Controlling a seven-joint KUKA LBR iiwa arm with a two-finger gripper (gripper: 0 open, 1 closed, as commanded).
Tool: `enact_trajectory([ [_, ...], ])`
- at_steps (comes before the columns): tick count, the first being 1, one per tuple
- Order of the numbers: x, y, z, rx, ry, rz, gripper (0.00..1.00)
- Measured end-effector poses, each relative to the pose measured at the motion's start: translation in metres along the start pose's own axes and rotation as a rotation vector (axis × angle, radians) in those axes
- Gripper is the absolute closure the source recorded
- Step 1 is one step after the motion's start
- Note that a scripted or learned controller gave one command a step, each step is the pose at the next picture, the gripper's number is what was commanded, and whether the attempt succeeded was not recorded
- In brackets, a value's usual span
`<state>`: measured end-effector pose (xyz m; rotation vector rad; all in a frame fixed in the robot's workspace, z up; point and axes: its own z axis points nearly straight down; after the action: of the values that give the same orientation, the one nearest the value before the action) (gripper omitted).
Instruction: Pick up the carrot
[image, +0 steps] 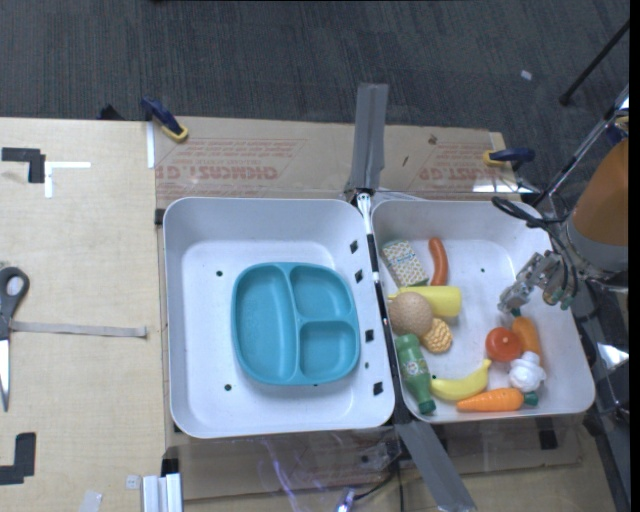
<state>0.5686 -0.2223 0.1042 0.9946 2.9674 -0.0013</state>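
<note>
The carrot (491, 401) lies along the near edge of the right bin (470, 224), just beside a banana (462, 382) and a white garlic-like piece (527, 373). The gripper (535, 283) hovers at the bin's right side, above a tomato (503, 343) and a second orange piece (527, 334); its fingers look slightly apart and clamp nothing. The left bin (190, 300) holds a teal divided plate (296, 323). Scissors (8, 320) rest on the desk (75, 400).

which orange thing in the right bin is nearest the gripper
The short orange piece just below the gripper, beside the tomato; the carrot lies farther off at the bin's front edge.
</note>
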Motion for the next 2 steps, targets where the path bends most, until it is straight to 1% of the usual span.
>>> enact_trajectory([
  [1,0.0329,0.0346,-0.0497,0.001,0.007,0.024,1.00],
  [2,0.0329,0.0345,-0.0496,0.001,0.007,0.024,0.00],
])
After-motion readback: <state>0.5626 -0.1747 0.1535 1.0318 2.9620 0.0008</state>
